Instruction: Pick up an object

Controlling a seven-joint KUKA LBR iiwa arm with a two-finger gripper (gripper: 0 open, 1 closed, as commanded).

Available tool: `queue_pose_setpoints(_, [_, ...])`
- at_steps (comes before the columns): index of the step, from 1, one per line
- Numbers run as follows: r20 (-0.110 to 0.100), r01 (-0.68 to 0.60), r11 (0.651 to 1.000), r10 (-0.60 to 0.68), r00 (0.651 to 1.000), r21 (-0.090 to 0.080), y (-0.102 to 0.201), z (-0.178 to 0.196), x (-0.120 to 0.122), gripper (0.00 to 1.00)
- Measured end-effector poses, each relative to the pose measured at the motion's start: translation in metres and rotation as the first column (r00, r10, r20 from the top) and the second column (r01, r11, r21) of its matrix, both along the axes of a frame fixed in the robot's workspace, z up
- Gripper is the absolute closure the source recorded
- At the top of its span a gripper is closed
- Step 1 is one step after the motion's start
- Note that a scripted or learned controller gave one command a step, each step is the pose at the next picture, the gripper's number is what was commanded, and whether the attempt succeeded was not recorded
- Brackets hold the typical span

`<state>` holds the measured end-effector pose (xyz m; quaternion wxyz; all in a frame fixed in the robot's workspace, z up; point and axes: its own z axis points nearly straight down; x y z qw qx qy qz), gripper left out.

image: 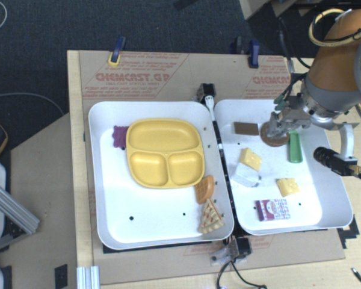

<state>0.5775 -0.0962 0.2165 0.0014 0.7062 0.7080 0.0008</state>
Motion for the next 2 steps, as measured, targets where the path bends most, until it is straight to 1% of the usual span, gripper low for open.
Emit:
queue_pose_setpoints(1, [0.001,0.001,1.0,-0.001,1.0,0.0,-0.001,0.0167,0.0012,1.0])
queue_pose_setpoints(2, [-0.004,0.002,1.0,-0.002,1.0,0.0,-0.0015,0.0164,-0.0027,1.0])
